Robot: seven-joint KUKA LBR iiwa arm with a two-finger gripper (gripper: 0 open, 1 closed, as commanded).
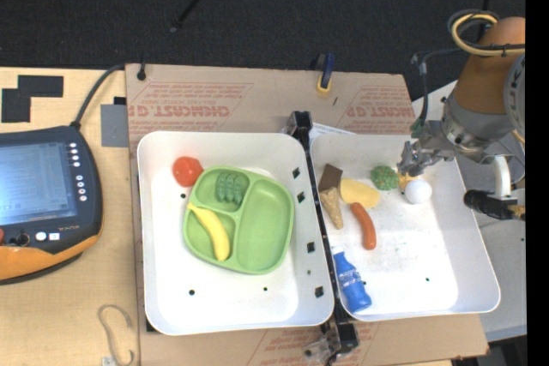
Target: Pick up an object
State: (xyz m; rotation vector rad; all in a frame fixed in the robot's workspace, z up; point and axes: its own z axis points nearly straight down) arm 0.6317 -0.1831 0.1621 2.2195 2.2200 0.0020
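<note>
in the camera view you see the gripper (pixel 413 160) reaching in from the right over the far right corner of the right bin (pixel 463 287), its dark fingers pointing down just beside a small green object (pixel 384 177) and a white ball (pixel 418 191). you cannot tell how far apart the fingers stand, since they blur into one dark mass, and you cannot tell whether they touch either thing; nothing is seen held between them. the arm (pixel 485 90) above it is cut off at the right edge, with a yellow cable loop on top. in the same bin you have a yellow piece (pixel 360 192) near the middle, a brown block (pixel 330 177) and a tan wedge (pixel 333 207) just beside it along the left wall, a red sausage shape (pixel 366 227) below the yellow piece, and a blue bottle (pixel 352 280) lying near the front left corner. in the left bin (pixel 163 287) a green divided plate (pixel 257 231) carries a banana (pixel 211 232) and a small green item (pixel 230 187) too blurred to name, with a red tomato (pixel 186 171) touching the plate's far left rim. a handheld pendant (pixel 43 201) rests on the bench at the left, partly cut off.
</note>
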